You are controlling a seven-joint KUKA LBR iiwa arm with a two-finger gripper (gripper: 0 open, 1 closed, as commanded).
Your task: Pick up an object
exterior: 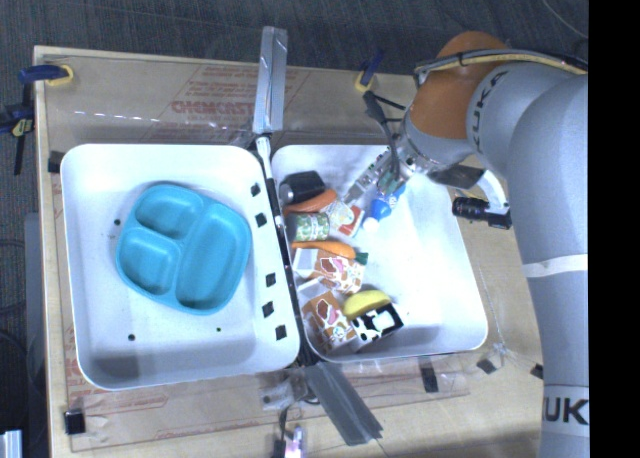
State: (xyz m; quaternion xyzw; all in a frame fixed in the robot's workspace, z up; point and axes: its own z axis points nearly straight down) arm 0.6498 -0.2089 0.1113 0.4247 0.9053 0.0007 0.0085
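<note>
The right bin (440, 276) holds a pile of small objects along its left side. Among them are a black item (301, 186), an orange carrot-like piece (324, 249), a yellow banana-shaped toy (366, 301) and a black-and-white block (379, 322). My gripper (378, 186) hangs low over the bin's upper middle, just right of the pile. A small blue-tipped object (381, 209) lies right under its tip, touching or nearly touching it. Whether it is held is hidden by the wrist.
The left bin (90, 326) carries a blue divided tray (186, 246). A printed packet (340, 271) and a brown patterned item (324, 316) crowd the pile. The right bin's right half is bare white floor. The arm's grey body (540, 176) covers the bench's right side.
</note>
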